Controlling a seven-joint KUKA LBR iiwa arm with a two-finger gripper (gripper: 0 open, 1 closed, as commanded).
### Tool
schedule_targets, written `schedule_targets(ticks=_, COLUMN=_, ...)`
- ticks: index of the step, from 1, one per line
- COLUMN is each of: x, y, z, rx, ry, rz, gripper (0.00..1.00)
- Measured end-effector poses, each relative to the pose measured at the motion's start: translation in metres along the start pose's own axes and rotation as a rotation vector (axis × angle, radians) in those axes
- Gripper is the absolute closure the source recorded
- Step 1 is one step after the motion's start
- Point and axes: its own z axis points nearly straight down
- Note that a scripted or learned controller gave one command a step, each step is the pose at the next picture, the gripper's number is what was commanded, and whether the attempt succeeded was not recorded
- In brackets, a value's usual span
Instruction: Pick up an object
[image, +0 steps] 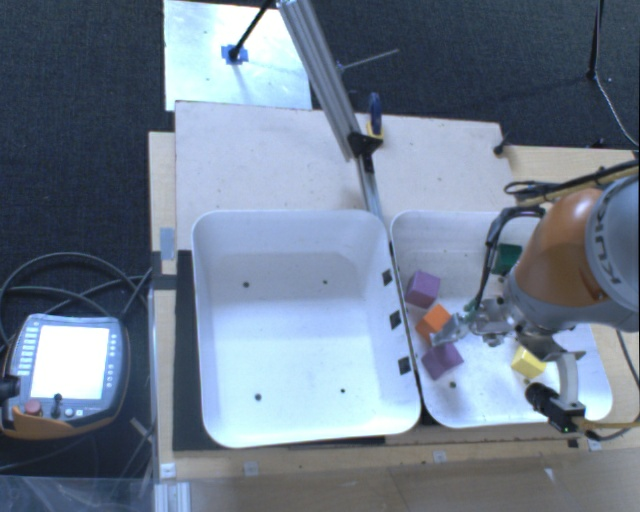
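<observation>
End effector (458, 330) – grip unclear | beside orange block (434, 319) | right bin (440, 225) – no legible writing

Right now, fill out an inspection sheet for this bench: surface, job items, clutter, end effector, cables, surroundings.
Surface: wooden bench bearing two white bins side by side; left bin, right bin.
Job items: in the right bin, a purple block near the shared wall, an orange block below it, a second purple block lower still, a yellow block and a green block partly hidden by the arm.
Clutter: nothing seen.
End effector: end effector low in the right bin beside the orange block; a grasp cannot be confirmed.
Cables: black cables loop on the floor around the control pendant.
Surroundings: control pendant at left, slanted metal pole above.
</observation>
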Motion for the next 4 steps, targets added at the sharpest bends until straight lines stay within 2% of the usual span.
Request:
schedule_targets(ticks=1, x=0.0, y=0.001, z=-0.009, rx=-0.002, ry=0.001, rz=0.0, gripper=1.0)
schedule_targets(ticks=2, x=-0.005, y=0.013, z=-0.066, rx=0.009, ry=-0.001, rz=0.001, gripper=1.0)
schedule_targets(ticks=3, x=-0.012, y=0.018, z=-0.111, rx=0.01, ry=-0.001, rz=0.002, gripper=1.0)
schedule_targets(ticks=4, x=-0.012, y=0.02, z=-0.128, rx=0.013, ry=0.0, rz=0.001, gripper=1.0)
